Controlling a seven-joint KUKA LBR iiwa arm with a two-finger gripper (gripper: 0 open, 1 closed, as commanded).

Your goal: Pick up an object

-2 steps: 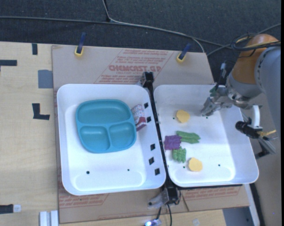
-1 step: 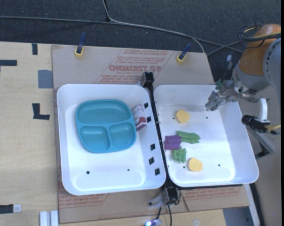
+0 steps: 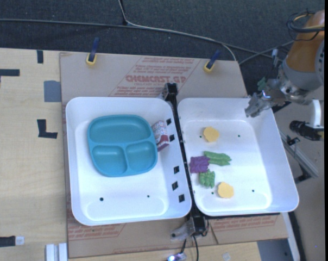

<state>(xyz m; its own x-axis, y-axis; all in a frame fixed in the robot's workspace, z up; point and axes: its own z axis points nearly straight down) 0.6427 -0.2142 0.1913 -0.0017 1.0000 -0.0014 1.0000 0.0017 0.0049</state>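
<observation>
The right bin (image 3: 272, 145) holds several small toys: a yellow piece (image 3: 210, 134) near its back, a green piece (image 3: 217, 157), a purple piece (image 3: 199, 164), a second green piece (image 3: 207, 178) and a yellow round piece (image 3: 225, 190) near the front. My gripper (image 3: 254, 105) hangs over the bin's back right corner, up and to the right of the toys, with nothing seen in it. The arm with its orange band (image 3: 308, 42) comes in from the upper right.
The left bin (image 3: 77, 145) bears a blue divided tray (image 3: 122, 144) and a small red and white can (image 3: 162, 134) against the divider. Two yellow and blue clamps (image 3: 92, 55) (image 3: 211, 63) pin the cardboard at the back. A black cable (image 3: 120, 10) crosses the dark floor.
</observation>
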